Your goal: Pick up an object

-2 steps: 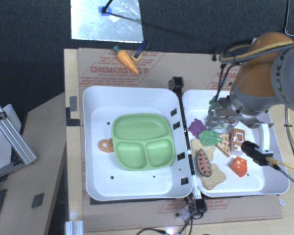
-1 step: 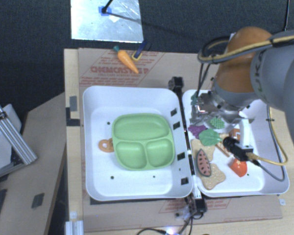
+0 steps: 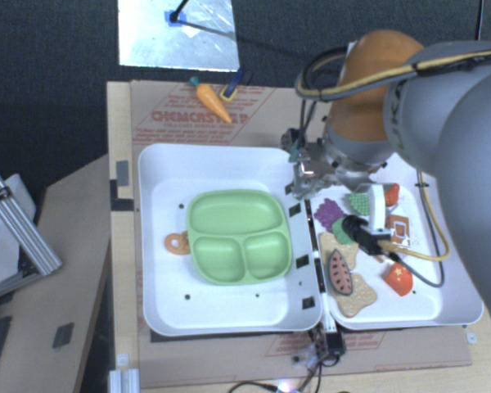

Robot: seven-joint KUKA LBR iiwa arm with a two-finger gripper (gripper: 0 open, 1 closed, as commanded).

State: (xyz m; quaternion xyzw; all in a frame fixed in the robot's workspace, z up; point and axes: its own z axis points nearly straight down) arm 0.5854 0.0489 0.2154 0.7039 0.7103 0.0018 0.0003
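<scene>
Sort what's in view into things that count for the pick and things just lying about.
For the pick: tool; purple knobbly toy; watermelon slice toy; red-orange toy; tan bone-shaped biscuit.

Lying about: green three-compartment plate; orange pretzel toy; orange carrot toy outside the bins.

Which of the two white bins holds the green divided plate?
The left bin holds the green plate; the right bin holds small toy food pieces instead.

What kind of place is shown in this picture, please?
Probably a robotics lab bench set up for grasping trials: a grey robot arm reaches over two white bins, which hold toy food such as a watermelon slice, and a green divided plate.
</scene>
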